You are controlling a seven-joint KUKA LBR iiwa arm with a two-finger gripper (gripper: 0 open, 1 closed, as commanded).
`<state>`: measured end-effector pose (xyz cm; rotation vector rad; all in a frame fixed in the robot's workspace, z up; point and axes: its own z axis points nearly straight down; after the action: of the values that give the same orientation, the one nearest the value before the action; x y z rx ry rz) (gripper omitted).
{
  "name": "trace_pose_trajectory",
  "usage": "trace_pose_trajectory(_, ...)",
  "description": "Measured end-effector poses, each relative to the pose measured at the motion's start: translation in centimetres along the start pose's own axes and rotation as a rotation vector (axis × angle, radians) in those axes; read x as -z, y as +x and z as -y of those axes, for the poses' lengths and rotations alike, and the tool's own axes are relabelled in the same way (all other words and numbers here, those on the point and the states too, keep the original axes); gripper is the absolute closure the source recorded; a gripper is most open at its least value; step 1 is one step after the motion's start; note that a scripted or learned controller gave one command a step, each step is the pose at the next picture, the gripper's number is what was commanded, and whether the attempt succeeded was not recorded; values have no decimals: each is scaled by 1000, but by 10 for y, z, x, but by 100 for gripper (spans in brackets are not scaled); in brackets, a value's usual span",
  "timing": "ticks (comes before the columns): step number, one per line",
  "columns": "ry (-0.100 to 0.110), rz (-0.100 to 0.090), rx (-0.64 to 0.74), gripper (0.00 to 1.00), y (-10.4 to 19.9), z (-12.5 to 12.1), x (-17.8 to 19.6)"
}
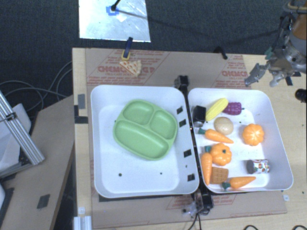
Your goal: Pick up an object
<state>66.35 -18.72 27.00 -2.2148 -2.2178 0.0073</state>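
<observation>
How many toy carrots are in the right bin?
3. One carrot lies mid-bin below the potato, one stands along the left wall, one lies at the front edge. None looks hidden.

The left bin (103, 143) is white and holds a light green plate (145, 129). The right bin (276, 123) is white too. In it lie a yellow corn cob (216, 108), purple grapes (233, 108), a tan potato (223, 125), orange carrots (218, 136) and two orange pumpkins (253, 134). The worktop (158, 66) is brown cardboard with red letters.
</observation>
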Motion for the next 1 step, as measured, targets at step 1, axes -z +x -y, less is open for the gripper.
trace_pose_trajectory(1,-11,2,2,0,1,-2,7)
